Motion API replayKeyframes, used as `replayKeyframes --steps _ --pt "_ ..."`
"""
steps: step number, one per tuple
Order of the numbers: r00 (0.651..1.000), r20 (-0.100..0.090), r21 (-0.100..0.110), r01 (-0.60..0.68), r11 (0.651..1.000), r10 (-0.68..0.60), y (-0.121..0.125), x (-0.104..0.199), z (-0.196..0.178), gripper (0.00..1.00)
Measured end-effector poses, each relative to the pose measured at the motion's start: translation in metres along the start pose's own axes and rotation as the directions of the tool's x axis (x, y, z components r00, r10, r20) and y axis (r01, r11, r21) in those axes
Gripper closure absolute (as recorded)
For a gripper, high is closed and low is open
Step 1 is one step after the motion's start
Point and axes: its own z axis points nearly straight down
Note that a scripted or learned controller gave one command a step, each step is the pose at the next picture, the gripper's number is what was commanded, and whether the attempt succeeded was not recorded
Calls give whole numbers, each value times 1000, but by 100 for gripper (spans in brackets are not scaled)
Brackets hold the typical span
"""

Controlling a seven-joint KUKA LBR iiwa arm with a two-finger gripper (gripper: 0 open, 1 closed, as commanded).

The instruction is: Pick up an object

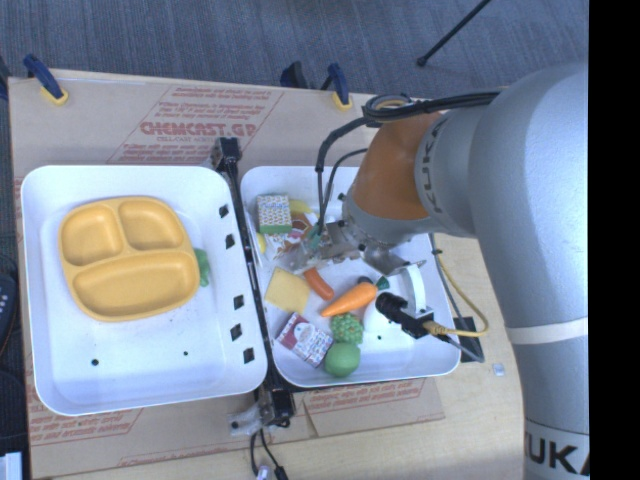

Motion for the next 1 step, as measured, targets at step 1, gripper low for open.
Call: replayKeyframes --steps 1 --pt "999 1 -6 51 999 -51 -14 53 -161 100"
